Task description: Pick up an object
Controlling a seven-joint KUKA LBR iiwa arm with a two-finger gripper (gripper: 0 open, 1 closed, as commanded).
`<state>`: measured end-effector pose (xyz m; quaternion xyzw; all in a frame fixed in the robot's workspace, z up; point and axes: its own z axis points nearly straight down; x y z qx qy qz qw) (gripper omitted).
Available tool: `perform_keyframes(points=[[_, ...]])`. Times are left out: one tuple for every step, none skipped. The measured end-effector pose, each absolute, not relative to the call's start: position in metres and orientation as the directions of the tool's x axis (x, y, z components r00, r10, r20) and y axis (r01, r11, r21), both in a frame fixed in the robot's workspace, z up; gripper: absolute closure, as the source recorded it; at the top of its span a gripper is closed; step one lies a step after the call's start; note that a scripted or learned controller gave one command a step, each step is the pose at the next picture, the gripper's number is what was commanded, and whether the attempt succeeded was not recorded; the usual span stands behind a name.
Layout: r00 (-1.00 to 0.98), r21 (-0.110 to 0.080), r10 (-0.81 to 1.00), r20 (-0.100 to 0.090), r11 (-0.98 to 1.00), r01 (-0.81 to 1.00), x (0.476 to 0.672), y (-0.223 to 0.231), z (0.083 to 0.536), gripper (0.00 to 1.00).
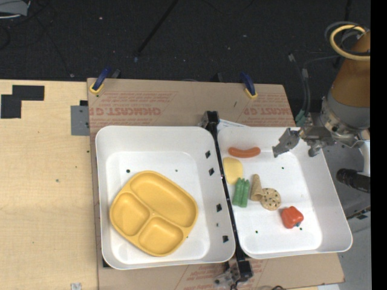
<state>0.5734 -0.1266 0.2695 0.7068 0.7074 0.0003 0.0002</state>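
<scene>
Camera view shows six toy foods in the right bin (326,222), all loose and ready to be picked: one sausage (243,152) near the bin's top, one yellow piece (232,170) and one green piece (241,193) by its left wall, one cone (256,187), one cookie (270,199) and one red pepper (291,217) lower down. The end effector (299,142) hangs over the bin's top right corner, above the sausage's level, gripping nothing; whether it is released or clenched, I cannot tell. One yellow tray (153,212) rests in the left bin (106,150).
</scene>
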Motion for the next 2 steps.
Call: perform_keyframes(points=[[-0.002,0.003,1.000,0.000,0.002,1.000,0.571,-0.103,0.305,0.00],[-0.067,-0.007,0.998,0.001,0.067,0.998,0.534,-0.120,0.216,0.00]])
